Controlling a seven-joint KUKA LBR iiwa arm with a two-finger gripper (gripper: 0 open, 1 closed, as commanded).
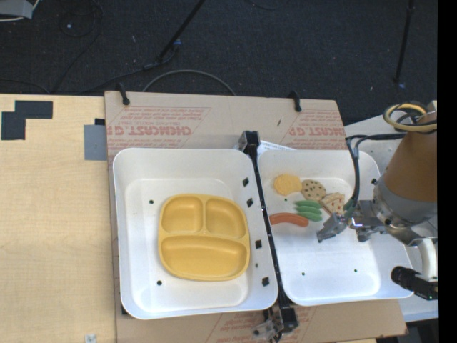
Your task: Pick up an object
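Your best bet here is probably the hot dog (pixel 288 220), lying flat near the middle of the right bin (pixel 335 284), a bit apart from the rest of the toy food. It looks like small, light, rigid plastic, likely slick, so go across the narrow width at its middle or it may squirt out.

The gripper (pixel 330 230) sits low in that bin, just right of the hot dog. You can't really tell how wide it is, and nothing is visibly held.

Right bin also has a green bean pod (pixel 309 209), a yellow chip (pixel 288 184), a cookie (pixel 312 189) and a toast-like piece (pixel 333 203), all bunched together. Left bin (pixel 136 263) holds a yellow divided plate (pixel 203 236), compartments bare.
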